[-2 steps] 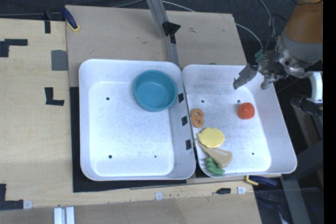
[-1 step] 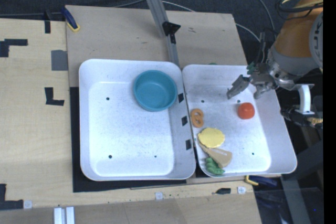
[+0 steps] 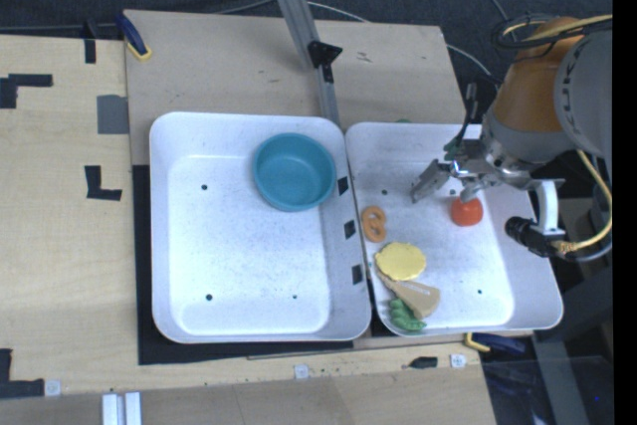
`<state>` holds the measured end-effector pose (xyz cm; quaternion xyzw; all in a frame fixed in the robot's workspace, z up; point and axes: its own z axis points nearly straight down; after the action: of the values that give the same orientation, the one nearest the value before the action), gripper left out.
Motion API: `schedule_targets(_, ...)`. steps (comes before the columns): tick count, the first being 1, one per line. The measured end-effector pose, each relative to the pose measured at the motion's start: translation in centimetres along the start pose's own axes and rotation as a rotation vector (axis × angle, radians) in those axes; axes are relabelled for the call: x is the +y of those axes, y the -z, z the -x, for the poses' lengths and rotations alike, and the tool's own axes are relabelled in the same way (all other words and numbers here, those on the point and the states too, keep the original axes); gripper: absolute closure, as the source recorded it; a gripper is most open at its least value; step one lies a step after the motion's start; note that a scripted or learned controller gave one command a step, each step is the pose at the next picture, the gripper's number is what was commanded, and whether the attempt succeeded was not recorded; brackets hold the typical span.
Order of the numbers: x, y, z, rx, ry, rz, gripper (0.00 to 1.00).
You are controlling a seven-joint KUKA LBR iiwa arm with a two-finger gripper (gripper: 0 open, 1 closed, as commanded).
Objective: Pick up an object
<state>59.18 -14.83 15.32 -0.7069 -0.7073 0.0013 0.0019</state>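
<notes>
Presently the claw hangs over the right bin, right of centre in the frame, fingers spread wide with nothing between them. A small red rounded object lies just below and right of the claw, near its right finger. Lower in that bin lie an orange ring, a flat yellow disc, a tan wedge and a green lump. The left bin, speckled white, holds a smooth blue bowl.

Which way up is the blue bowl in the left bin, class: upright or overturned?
Upright. The blue bowl shows its open hollow and rim facing the camera, resting in the left bin.
</notes>
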Motion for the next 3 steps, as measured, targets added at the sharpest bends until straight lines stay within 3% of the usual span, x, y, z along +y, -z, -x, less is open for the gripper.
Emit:
schedule_targets(1, 0.7, -5.7, -0.6, 0.000, 0.000, -0.001, 0.00)
schedule_targets(2, 0.8, -4.4, -0.5, -0.001, 0.001, 0.004, 1.00)
schedule_targets(3, 1.1, 1.8, -0.3, -0.002, 0.000, 0.009, 1.00)
